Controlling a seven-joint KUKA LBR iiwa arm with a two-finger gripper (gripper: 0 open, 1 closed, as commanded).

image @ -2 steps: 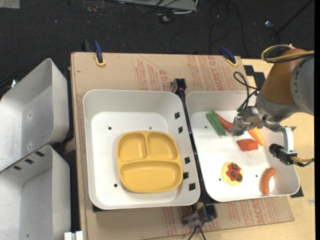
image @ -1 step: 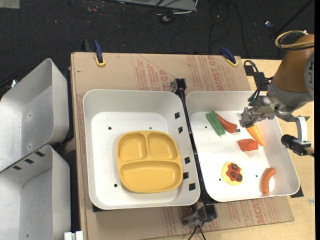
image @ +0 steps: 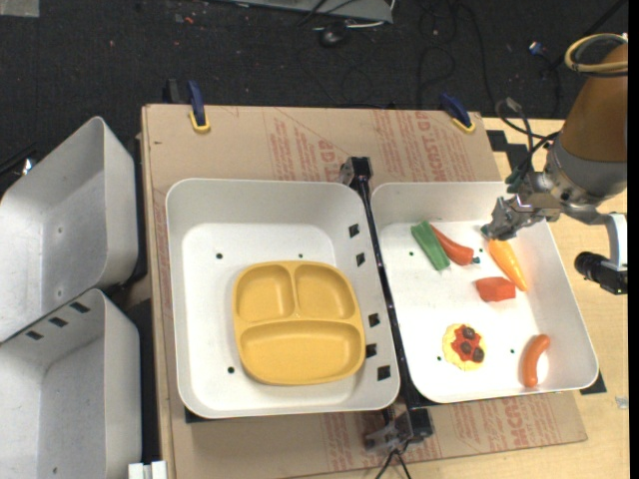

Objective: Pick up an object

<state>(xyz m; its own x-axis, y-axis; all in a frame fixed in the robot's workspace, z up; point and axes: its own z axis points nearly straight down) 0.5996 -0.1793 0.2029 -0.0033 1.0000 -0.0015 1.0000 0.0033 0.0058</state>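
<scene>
Carrot [image: 506,262] just below claw [image: 499,226]

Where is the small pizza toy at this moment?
The small pizza toy lies in the right bin, near its front edge, between the red piece and the sausage.

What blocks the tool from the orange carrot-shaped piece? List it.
Nothing visible does. The tool hangs in the right bin, right at the upper end of the orange carrot-shaped piece; the red piece lies below it.
</scene>
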